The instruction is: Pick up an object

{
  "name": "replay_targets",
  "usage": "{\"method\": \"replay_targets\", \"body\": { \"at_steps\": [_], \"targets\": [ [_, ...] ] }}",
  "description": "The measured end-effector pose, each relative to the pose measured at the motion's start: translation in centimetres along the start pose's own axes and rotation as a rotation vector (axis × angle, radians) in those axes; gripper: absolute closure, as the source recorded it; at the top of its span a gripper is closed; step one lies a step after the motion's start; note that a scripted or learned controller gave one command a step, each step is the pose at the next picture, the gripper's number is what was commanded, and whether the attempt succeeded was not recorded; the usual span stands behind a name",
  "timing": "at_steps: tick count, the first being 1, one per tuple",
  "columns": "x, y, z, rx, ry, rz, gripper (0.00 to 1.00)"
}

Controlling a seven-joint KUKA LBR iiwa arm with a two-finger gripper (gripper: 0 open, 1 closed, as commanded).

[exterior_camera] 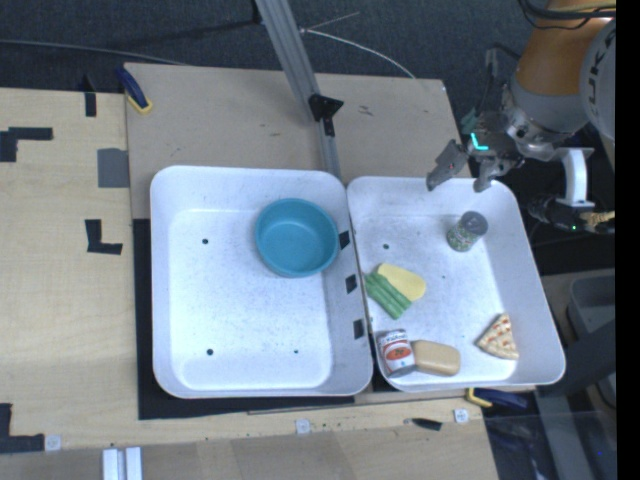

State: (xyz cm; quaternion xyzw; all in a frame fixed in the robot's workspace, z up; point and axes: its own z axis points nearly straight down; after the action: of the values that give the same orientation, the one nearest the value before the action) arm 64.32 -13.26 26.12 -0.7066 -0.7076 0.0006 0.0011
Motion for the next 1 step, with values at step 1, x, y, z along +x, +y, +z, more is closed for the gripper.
{"method": "replay_targets", "body": {
  "at_steps": [1],
  "targets": [
    [0.01, 0.04, -0.08, -0.002, 0.000, 0.000, 0.00]
  ]
}}
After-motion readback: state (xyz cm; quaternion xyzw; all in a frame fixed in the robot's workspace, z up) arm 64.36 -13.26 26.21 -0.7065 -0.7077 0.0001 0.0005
